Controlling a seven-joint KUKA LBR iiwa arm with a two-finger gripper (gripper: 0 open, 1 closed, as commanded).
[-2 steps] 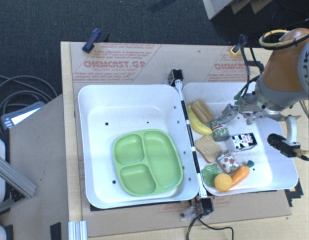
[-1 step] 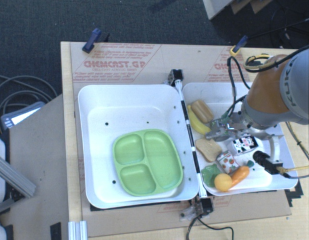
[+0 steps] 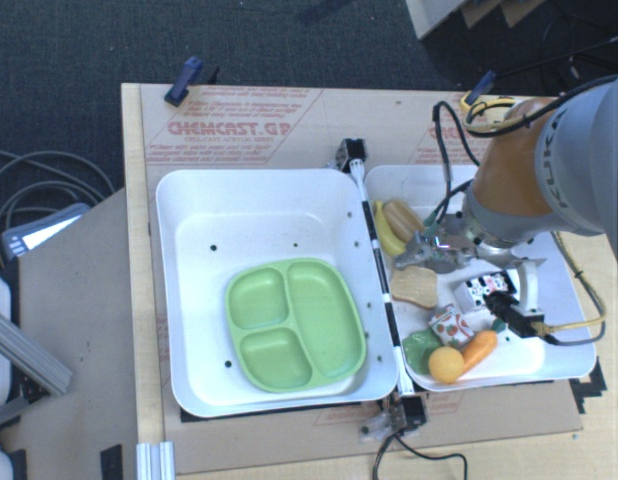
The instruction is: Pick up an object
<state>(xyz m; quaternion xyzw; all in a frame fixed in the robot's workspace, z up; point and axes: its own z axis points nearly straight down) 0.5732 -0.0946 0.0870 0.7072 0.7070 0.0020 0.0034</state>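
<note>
The right bin (image 3: 559,268) holds several toy items. A yellow banana (image 3: 392,224) lies by its left wall, with a tan bread slice (image 3: 413,288) just below it. At the front lie a small white and red box (image 3: 451,322), a green piece (image 3: 419,348), an orange ball (image 3: 446,365) and a carrot (image 3: 479,349). My gripper (image 3: 422,251) is low in this bin, right beside the banana and just above the bread slice. The grey wrist and orange band (image 3: 509,173) hide much of the bin's back part.
The left bin (image 3: 189,218) holds a green divided plate (image 3: 292,323). A black divider rail (image 3: 374,253) runs between the two bins. Cables (image 3: 569,330) trail across the right bin's right side. A blue clamp (image 3: 182,80) sits at the board's far left corner.
</note>
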